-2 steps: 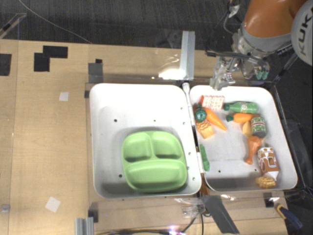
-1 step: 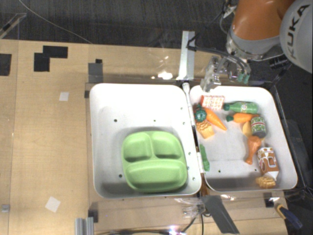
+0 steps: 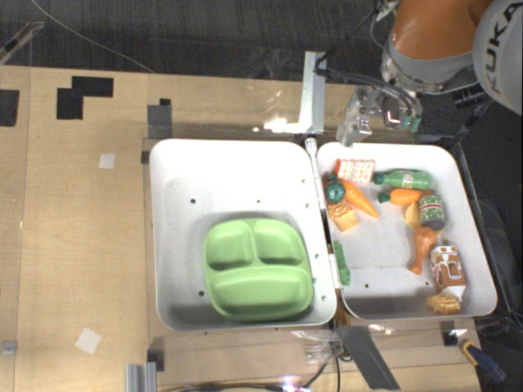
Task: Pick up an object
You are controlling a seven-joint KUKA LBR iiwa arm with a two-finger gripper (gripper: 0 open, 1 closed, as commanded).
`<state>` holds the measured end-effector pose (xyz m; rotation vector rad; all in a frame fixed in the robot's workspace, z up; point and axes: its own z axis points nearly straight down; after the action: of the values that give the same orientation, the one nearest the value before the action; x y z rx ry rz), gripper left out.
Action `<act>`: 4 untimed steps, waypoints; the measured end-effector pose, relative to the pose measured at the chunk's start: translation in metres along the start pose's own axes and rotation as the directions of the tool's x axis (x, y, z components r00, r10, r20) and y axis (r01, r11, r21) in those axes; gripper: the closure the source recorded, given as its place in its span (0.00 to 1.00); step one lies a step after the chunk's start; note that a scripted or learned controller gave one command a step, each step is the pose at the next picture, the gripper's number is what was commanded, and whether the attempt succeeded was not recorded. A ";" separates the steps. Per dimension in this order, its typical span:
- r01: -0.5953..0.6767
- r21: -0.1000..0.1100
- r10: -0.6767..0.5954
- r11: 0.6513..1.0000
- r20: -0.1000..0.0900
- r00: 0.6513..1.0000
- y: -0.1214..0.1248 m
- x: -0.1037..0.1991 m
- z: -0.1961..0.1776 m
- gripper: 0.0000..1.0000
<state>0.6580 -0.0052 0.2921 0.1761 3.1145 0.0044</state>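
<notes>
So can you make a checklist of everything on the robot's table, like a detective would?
Surface: wooden bench bearing two white bins side by side.
Job's things: right bin holds toy food, including a carrot, green bottle and drumstick.
Clutter: green divided tray in the left bin.
Claw: the claw sits above the right bin's far edge, holding nothing seen.
Cables: black cables by the arm; thin wire on the floor.
Surroundings: dark carpet.

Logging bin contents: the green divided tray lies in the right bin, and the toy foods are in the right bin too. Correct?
Not quite. The camera view shows the green divided tray in the left bin; the toy foods are in the right bin, as you said.
</notes>
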 end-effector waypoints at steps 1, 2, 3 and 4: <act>0.004 -0.002 -0.004 1.000 0.011 1.000 0.002 -0.002 -0.014 1.00; 0.074 0.003 -0.074 0.997 -0.016 0.997 -0.039 0.039 0.036 1.00; 0.078 0.001 -0.078 0.997 -0.004 0.997 -0.036 0.036 0.023 1.00; 0.080 0.001 -0.080 0.997 0.007 0.997 -0.035 0.033 0.009 1.00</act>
<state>0.6211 -0.0362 0.2817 0.0516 3.1121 0.0018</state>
